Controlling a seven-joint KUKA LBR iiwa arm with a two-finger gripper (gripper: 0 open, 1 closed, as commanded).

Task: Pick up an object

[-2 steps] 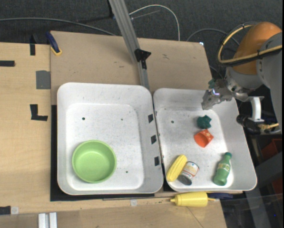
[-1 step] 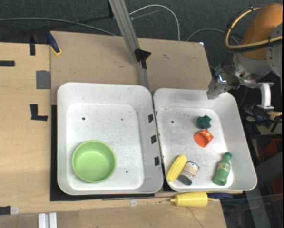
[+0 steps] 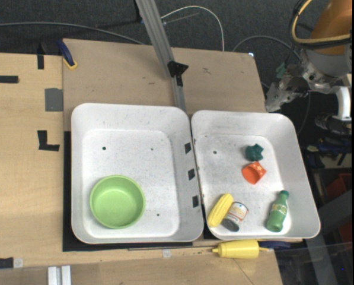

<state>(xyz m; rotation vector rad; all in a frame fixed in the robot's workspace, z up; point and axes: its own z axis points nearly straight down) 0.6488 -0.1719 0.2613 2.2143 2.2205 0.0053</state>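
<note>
Arm: the grey KUKA arm with its orange band sits at upper right, its two-finger gripper (image 3: 281,92) hanging just outside the far corner of the right-hand shallow white plastic bin (image 3: 295,136).
Gripper state: it carries nothing visible; how far it is open cannot be told at this angle.
Candidates: all in the right bin, a small dark-green knobbly toy (image 3: 255,152), an orange plastic piece (image 3: 254,173) just below it, a green toy bottle (image 3: 277,212), a yellow corn-shaped toy (image 3: 220,210) touching a small labelled can (image 3: 236,215).
Handling: probably light, stiff, smooth plastic; the bottle, lying apart, suits a pinch across its body.
Left bin: a lime-green plastic bowl (image 3: 117,201).
Outside: a yellow squeeze bottle (image 3: 238,249) lies on the bench by the front rim.
Writing: the can's label is too small to read.
</note>
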